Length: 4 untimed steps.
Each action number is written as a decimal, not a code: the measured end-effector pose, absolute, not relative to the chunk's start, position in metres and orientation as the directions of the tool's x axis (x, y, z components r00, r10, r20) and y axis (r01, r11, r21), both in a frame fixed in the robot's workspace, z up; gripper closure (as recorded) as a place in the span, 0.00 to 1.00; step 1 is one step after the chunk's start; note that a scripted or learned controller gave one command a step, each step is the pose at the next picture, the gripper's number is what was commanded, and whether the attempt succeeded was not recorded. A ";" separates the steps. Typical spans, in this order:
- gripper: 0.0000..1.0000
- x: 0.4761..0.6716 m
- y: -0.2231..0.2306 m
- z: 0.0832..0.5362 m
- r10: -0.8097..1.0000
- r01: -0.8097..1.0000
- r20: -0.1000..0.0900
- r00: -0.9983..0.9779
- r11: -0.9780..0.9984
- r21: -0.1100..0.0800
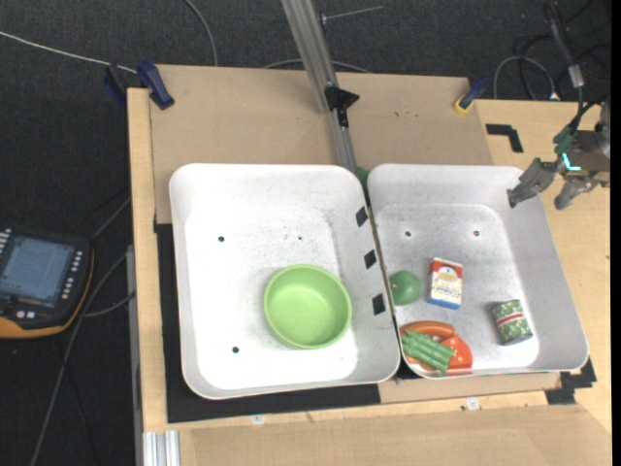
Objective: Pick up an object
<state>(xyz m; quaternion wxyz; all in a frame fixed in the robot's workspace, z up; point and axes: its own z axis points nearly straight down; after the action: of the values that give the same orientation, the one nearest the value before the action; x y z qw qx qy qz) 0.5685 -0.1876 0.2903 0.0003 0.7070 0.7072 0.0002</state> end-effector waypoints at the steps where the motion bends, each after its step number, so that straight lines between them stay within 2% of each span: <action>1: 0.00 0.569 -0.188 0.290 1.000 1.000 0.000 0.000 0.000 0.001; 2: 0.00 0.563 -0.191 0.232 1.000 1.000 0.000 0.000 0.000 -0.001; 3: 0.00 0.570 -0.193 0.175 1.000 1.000 0.000 0.000 0.000 0.000; 4: 0.00 0.567 -0.194 0.136 1.000 1.000 0.000 -0.001 0.001 0.001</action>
<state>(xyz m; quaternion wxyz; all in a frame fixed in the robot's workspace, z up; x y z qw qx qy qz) 0.5673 -0.1938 0.1357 0.0004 0.7069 0.7073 0.0003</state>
